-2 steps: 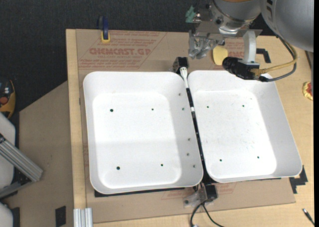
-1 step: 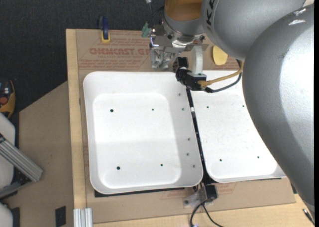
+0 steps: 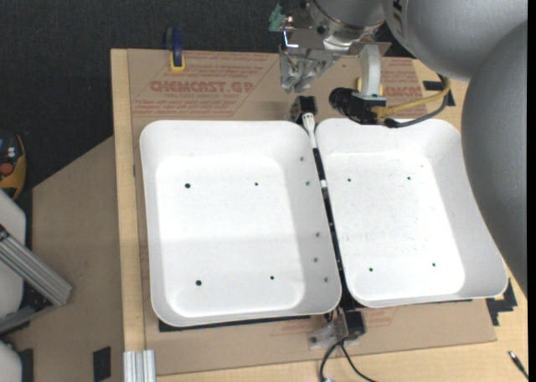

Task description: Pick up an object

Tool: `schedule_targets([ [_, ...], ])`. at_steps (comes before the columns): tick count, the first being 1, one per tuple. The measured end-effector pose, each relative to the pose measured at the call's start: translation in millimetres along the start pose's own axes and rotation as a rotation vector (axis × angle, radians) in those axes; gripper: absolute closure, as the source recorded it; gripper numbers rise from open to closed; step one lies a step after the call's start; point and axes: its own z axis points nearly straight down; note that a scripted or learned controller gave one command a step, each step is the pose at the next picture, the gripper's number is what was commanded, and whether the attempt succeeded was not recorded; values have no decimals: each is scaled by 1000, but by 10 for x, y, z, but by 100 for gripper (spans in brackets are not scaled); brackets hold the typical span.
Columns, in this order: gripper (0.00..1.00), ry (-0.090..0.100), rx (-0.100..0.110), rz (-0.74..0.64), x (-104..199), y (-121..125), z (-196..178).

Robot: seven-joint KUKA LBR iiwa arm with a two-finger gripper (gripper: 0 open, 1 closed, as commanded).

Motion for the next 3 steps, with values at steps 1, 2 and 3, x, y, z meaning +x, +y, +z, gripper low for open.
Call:
schedule_targets([
  [1, 100, 4, 8, -12, 1127, -33, 299],
  [2, 100, 1, 4, 0, 821, -70, -81],
  [3, 100, -1, 16, -5, 1195, -31, 707],
])
